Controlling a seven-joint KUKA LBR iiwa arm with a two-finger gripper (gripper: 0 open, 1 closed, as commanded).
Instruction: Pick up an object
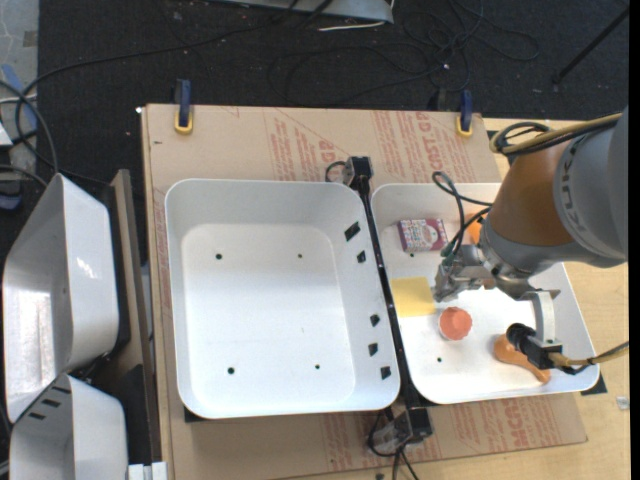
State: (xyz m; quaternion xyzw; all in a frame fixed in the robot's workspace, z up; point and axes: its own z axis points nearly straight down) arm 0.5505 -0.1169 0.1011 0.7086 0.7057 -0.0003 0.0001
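Item: gripper [447,280], on the grey arm [590,193] with an orange band [530,203], entering from the right of the camera view. Position: low over the right bin [470,386], near its left-centre. The finger area is a small dark-and-metal cluster seen from above; whether the fingers are spread or closed cannot be told, and nothing can be seen between them. The tip sits at the right edge of the yellow piece and just above the red-orange ball; contact with either appears possible but cannot be confirmed.

Contents, right bin:
- Yellow flat piece [410,296], pale, squarish, lying against the bin's left side, just beside the gripper.
- Red-orange ball [455,323], round, resting on the bin floor just below the gripper and right of the yellow piece's lower corner.
- Purple packet [421,233], small, with a light label, lying near the bin's far wall, apart from the gripper.
- Orange object [522,355], elongated, with a black part at its upper end, near the bin's lower right corner, well apart from the gripper.

Left bin [200,208]: white, shallow, several small dark spots on its floor.

Support: both bins sit side by side on a brown board [280,133] with red lettering, held by two clamps [183,108] at its far edge.
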